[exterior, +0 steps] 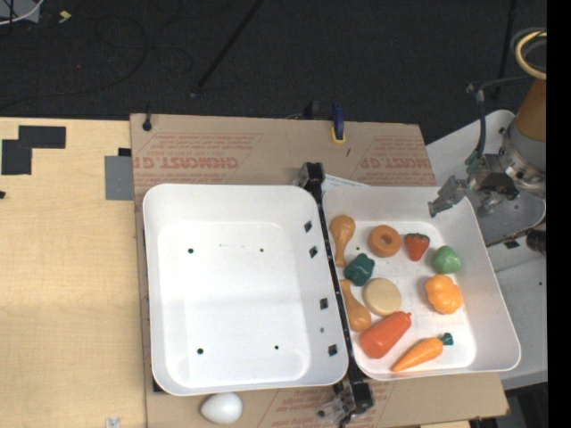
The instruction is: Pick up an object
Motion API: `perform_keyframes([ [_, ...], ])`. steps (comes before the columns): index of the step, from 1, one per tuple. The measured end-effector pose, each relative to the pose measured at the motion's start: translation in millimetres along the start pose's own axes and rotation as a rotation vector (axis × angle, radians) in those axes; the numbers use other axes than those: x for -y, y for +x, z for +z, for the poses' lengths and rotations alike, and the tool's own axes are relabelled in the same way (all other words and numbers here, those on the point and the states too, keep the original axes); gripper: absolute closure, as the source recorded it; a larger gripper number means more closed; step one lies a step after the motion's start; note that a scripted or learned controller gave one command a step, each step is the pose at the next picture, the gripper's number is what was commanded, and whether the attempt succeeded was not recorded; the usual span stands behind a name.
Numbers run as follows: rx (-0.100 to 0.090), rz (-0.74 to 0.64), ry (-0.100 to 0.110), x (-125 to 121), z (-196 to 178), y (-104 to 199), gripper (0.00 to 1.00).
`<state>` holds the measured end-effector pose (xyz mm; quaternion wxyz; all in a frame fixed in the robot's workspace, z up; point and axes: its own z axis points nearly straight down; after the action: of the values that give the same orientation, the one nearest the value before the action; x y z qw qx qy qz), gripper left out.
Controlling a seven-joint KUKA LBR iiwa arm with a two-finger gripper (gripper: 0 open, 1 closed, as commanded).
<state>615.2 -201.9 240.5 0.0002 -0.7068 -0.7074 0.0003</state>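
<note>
Grey two-finger gripper [457, 194] hangs over the upper right corner of the right-hand shallow white bin [496, 328], at the end of the grey arm with its orange band [533, 110]. Its fingers are small and dark against the bench, so I cannot tell how they stand, and nothing shows between them.

Every toy food lies in that right bin. Along its left wall sits a tan drumstick-shaped piece [342, 234], with a dark green blocky piece [359, 269] just below it and a second tan piece [355, 308] lower still. A brown ring doughnut [384, 241] lies near the top, beside a small red strawberry [417, 245] and a round green piece [446, 259]. Below the green one is a lumpy orange piece [443, 294]. A pale cream disc [383, 296] rests mid-bin, touching a long red pepper [385, 335], and an orange carrot [419, 353] lies near the bottom edge.

Beside it, the left-hand white bin [161, 239] shares the black clipped divider [326, 275]. A white egg [221, 408] rests on the brown cardboard sheet [232, 154], just outside the left bin's bottom rim.
</note>
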Motion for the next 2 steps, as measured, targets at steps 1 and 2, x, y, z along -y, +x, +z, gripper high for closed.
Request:
perform_keyframes([
  [1,-0.001,0.0,0.002,-26,139,48,0.0],
  [2,0.013,0.008,0.008,-25,150,92,0.0],
])
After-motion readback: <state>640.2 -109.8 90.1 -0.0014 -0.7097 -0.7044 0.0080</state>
